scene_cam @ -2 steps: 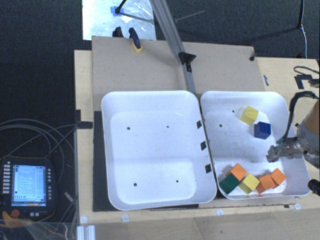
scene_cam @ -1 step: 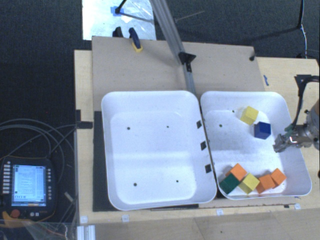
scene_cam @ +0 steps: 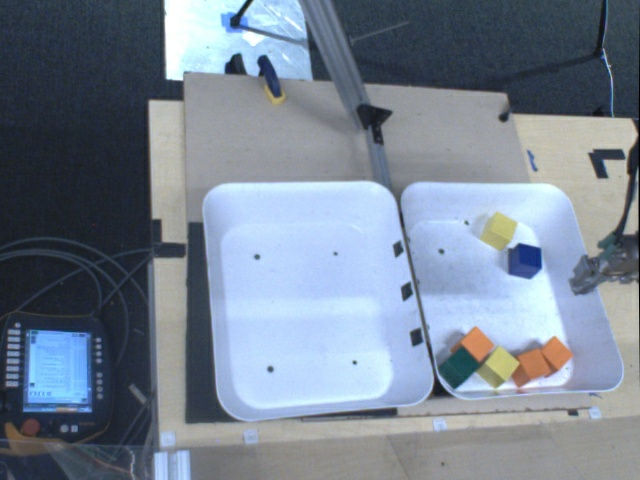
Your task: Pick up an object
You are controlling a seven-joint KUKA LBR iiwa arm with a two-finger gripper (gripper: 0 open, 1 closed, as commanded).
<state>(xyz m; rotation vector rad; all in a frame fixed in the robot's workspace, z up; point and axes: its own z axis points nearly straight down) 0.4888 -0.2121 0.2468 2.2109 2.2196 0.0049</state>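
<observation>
Grey metal at the right edge of the camera view is the tool (scene_cam: 597, 271), hanging just over the right rim of the right bin (scene_cam: 590, 298); whether it is apart or together cannot be told, and no object shows in it. Nearest to it, inside that bin, lies a blue cube (scene_cam: 524, 260), and just up and left of that, a yellow cube (scene_cam: 498, 230), the two close together but apart from the rest. Along the bin's near wall sits a cluster: an orange cube (scene_cam: 477, 344) touching a dark green cube (scene_cam: 458, 368) on its left and a second yellow cube (scene_cam: 497, 367) below it, then two more orange blocks (scene_cam: 543, 359) pressed together toward the right corner. The left bin (scene_cam: 305, 298) lies alongside, its wall touching the right bin's. Both rest on the tan tabletop (scene_cam: 440, 133). A grey pole (scene_cam: 335, 48) slants across the far side. Left of the tabletop, on the dark floor, a handheld control pendant (scene_cam: 55, 373) with a lit screen trails cables.
</observation>
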